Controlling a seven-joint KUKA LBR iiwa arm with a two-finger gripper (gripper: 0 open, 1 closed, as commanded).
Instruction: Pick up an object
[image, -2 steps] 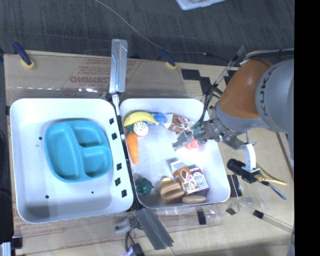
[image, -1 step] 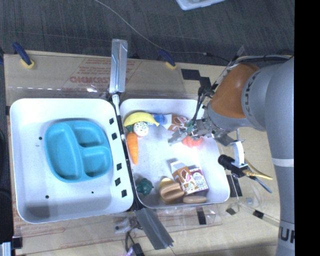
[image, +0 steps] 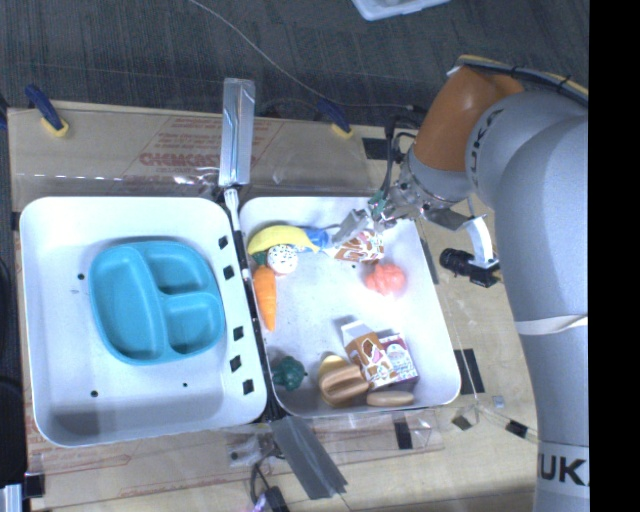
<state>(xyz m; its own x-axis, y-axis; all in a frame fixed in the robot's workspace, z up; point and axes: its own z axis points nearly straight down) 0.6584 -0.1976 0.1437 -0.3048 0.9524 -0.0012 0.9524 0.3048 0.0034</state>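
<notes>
Snack packet (image: 360, 245) is sitting right under the gripper (image: 368, 222) in the right bin's (image: 440, 330) top corner, pink ball (image: 386, 278) lying just below it; jaw state: can't tell.

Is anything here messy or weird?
Nothing looks spilled or broken. The toy food lies jumbled in the right white bin; the blue divided plastic tray sits alone, slightly crooked, in the left white bin.
</notes>
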